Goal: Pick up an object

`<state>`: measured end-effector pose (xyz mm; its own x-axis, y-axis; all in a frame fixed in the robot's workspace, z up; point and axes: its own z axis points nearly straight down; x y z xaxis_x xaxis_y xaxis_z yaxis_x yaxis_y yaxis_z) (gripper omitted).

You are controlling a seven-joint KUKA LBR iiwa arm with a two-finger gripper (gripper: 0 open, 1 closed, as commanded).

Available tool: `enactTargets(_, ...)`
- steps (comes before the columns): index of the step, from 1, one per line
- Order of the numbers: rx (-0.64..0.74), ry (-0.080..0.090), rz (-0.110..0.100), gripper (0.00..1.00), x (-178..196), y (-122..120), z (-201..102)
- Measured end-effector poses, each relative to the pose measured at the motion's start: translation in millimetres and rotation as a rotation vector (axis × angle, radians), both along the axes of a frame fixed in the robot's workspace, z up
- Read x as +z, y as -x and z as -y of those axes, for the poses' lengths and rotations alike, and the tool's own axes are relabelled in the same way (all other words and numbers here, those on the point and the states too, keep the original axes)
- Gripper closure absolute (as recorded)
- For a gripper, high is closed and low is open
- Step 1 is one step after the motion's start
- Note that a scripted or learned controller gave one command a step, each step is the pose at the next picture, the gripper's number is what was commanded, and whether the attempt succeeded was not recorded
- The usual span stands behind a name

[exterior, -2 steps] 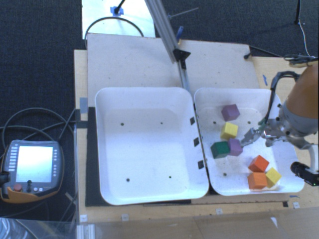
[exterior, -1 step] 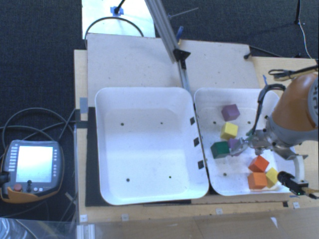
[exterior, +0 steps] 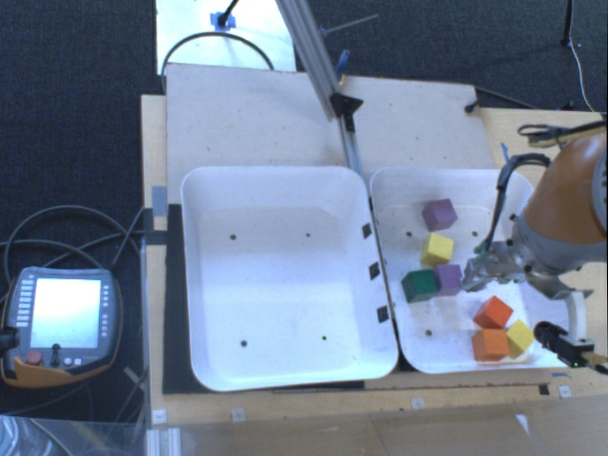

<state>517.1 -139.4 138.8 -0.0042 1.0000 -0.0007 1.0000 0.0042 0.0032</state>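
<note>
The right bin (exterior: 391, 190) holds several small blocks. A purple cube (exterior: 439, 214) lies near its far side, with a yellow cube (exterior: 438, 249) below it. A dark green cube (exterior: 419, 285) touches a smaller purple cube (exterior: 448, 279). Two orange cubes (exterior: 493, 313) (exterior: 489, 345) and a yellow one (exterior: 520, 337) cluster at the front right. My gripper (exterior: 478, 276) hangs low over the bin, just right of the small purple cube and above the upper orange cube. The wrist hides its fingers.
The left bin (exterior: 195, 255) stands beside the right one on the bench. A metal pole (exterior: 313, 46) slants across the back board. A teach pendant (exterior: 59, 324) with cables lies on the floor at left. The arm's orange-banded body (exterior: 570, 198) covers the right bin's right rim.
</note>
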Motion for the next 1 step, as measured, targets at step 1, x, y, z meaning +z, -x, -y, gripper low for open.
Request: enactTargets(1, -0.002, 0.002, 0.004, 1.0, 47.7, 3.5, 7.2)
